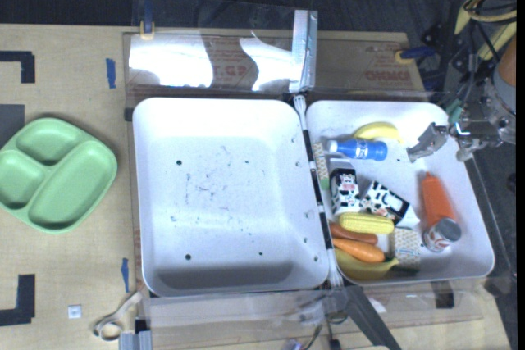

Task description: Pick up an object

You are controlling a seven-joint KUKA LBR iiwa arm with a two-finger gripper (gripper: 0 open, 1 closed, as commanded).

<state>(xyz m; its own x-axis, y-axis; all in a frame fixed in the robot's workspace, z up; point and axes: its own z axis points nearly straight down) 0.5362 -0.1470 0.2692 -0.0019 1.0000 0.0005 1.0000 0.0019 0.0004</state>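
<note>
The orange can lies at about six o'clock from the claw — long axis twelve-to-six — in the right bin; the claw's spread I cannot tell.

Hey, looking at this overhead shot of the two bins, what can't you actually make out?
- Tool: small and blurred at the right bin's far rim; open or shut unclear.
- Arm: cut off by the frame's right edge.
- Blue bottle: label too small to read.
- Orange can: print unreadable.
- Banana: mostly hidden under the carrots.
</note>
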